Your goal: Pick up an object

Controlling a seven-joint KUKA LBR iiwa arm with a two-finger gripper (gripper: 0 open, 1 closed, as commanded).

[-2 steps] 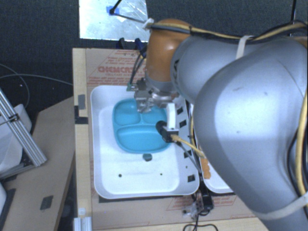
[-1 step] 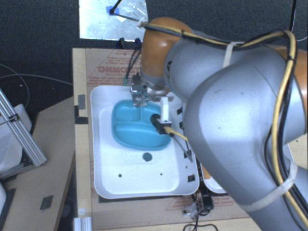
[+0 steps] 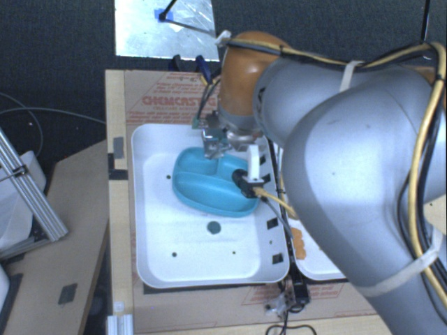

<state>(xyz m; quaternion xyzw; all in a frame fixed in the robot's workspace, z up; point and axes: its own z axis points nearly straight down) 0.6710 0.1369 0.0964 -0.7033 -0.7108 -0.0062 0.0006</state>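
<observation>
Blue plastic, moulded into a shallow dish-like object point(image 3: 206, 183), is seen lying in the left bin point(image 3: 150, 257), toward its far right part, close against the right wall. The gripper point(image 3: 213, 145) is placed directly over the far edge of this blue object, low enough that contact with the rim appears likely, though contact cannot be confirmed. Whether the pincer is wide, narrow or closed on the rim cannot be told, since that part is crowded by the wrist housing and cabling.

For the step in hand, judged to be the descent and grasp, the thin raised rim should be taken between the two sides of the pincer rather than the broad curved body, which would probably be too wide and too smooth. The descent should be stopped before the bin floor is pressed, and closure should be completed before any lift is begun; a slow, straight lift would be advised, as the dish could tip from a hold at one edge.

Much of the right bin point(image 3: 318, 267) is covered by the grey arm point(image 3: 349, 187), with a small orange-brown item point(image 3: 298, 243) left partly visible at its near left edge. A small dark spot point(image 3: 214, 227) on the left bin's floor cannot be identified.
</observation>
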